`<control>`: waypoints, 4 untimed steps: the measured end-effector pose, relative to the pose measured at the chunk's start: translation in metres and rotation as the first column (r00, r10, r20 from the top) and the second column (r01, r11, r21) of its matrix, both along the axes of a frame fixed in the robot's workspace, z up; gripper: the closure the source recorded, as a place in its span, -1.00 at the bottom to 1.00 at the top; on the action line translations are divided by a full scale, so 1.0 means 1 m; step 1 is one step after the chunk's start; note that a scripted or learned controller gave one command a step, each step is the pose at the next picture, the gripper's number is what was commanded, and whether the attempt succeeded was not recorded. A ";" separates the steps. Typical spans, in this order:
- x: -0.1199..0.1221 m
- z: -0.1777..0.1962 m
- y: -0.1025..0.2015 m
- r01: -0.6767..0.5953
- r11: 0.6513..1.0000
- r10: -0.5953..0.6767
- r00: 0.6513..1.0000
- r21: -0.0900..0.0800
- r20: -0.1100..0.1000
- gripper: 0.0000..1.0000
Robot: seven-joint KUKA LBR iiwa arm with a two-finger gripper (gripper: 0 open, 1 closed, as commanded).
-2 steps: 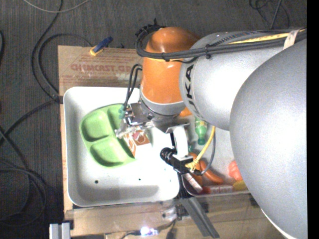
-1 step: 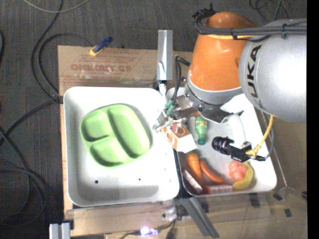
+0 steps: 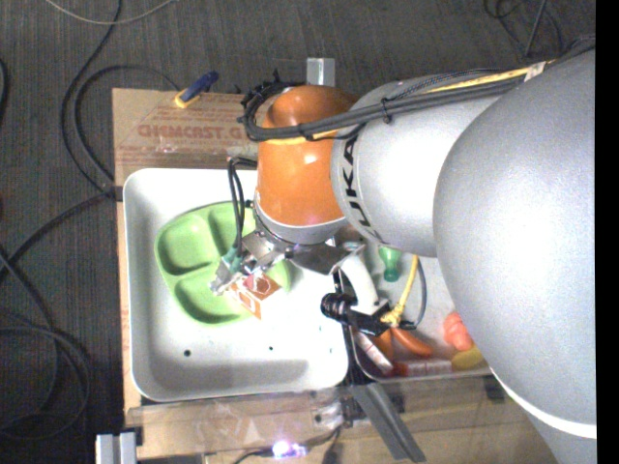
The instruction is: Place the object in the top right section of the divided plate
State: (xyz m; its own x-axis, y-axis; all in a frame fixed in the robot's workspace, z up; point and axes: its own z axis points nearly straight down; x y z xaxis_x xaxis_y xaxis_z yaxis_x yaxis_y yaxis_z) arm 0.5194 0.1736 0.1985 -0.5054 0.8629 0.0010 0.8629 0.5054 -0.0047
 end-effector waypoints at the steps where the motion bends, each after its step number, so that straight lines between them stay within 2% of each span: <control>1: 0.027 0.085 -0.061 0.076 0.997 -0.076 0.997 -0.002 0.004 1.00; 2: -0.037 -0.007 0.004 -0.068 0.998 0.068 0.998 0.000 0.000 1.00; 3: -0.022 0.184 -0.048 -0.008 1.000 0.008 1.000 -0.001 0.006 1.00; 4: -0.037 0.029 -0.023 0.078 0.997 -0.078 0.997 -0.001 0.000 1.00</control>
State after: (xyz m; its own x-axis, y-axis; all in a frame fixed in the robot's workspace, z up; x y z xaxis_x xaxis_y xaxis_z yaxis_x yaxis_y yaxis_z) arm 0.4829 0.1509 0.2277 -0.4362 0.8998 0.0007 0.8998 0.4362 -0.0051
